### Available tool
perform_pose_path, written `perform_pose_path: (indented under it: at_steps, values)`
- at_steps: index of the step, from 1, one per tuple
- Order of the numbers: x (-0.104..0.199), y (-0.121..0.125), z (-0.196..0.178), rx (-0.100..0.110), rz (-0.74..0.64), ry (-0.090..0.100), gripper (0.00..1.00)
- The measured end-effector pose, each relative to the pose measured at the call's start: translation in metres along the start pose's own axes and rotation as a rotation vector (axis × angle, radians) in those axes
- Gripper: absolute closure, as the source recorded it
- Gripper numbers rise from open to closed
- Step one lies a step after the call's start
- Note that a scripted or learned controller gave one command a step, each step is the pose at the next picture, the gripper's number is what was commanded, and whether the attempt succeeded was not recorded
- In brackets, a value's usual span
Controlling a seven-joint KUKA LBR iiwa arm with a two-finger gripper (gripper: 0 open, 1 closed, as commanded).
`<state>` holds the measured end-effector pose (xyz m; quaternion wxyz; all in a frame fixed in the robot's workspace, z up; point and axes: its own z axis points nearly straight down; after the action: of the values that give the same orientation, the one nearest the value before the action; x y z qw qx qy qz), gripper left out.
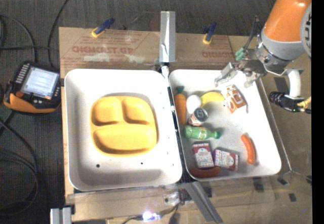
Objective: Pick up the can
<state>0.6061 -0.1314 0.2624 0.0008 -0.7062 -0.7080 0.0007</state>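
At the far left edge of the tabletop, outside the bins, a teach pendant [33, 87] with a lit screen rests on the dark floor covering. The left bin [71, 132] carries a yellow divided tray [124, 124] set near its middle, with bare white floor on all four sides of it up to the rim. The two bins touch along their shared middle edge, and a metal bar [167, 35] stands at the back above that seam. In the right bin [268, 137], an orange carrot [180, 108] lies along the left wall, a white egg-like piece [193, 103] just beside it, and the can [201, 114] sits against the egg's lower right, its dark round top facing up, with a yellow lemon-like piece [212, 98] just behind it. A green bottle [201, 133] lies on its side in front of the can. Two small red cartons [214, 156] sit near the front edge, a brown sausage [204, 171] at the front wall, and an orange sausage [248, 148] toward the right wall. A brown carton [235, 98] lies near the back right corner. The middle right of the bin floor is bare. The claw [237, 72] hangs over the back edge of the right bin, above the brown carton and well apart from the can, its fingers spread with nothing between them.
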Motion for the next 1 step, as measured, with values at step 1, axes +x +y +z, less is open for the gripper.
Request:
perform_pose_path:
  at_steps: [1]
  values:
    - [0.0181,-0.023,0.1144,-0.009,0.152,0.001,0.0]
